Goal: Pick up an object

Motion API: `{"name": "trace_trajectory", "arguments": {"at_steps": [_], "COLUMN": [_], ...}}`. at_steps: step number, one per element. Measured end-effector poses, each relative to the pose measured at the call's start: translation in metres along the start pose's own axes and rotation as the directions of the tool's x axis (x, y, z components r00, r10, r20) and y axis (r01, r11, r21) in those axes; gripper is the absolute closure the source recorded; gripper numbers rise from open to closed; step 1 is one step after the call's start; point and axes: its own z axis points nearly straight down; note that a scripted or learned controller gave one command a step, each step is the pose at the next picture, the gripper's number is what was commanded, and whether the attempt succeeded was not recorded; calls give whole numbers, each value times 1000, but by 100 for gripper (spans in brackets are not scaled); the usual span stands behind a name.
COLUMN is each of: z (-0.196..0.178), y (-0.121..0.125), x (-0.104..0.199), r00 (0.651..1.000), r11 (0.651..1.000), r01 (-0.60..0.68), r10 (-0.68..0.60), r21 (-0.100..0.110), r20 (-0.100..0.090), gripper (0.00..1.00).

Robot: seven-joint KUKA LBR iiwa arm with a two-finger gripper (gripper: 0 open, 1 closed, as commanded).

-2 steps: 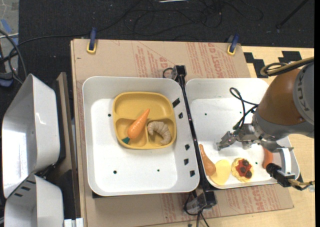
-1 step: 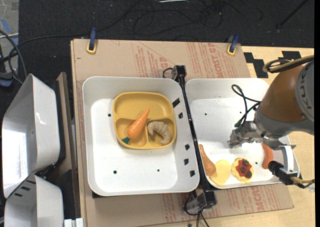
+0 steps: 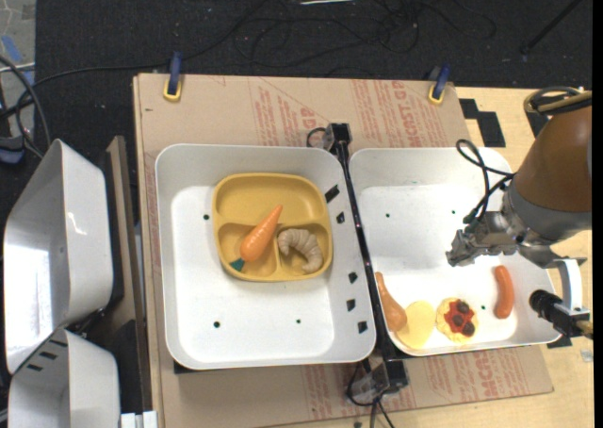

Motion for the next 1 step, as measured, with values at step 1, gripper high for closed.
{"name": "trace_trajectory", "arguments": {"at_steps": [1], "z": [-57], "y": [-8], "x": [-3], "r00": [1000], "r11": [1000], "r01": [1], "r10": [-1], "r21": [-2], "r20": [1], "gripper": [100]}}
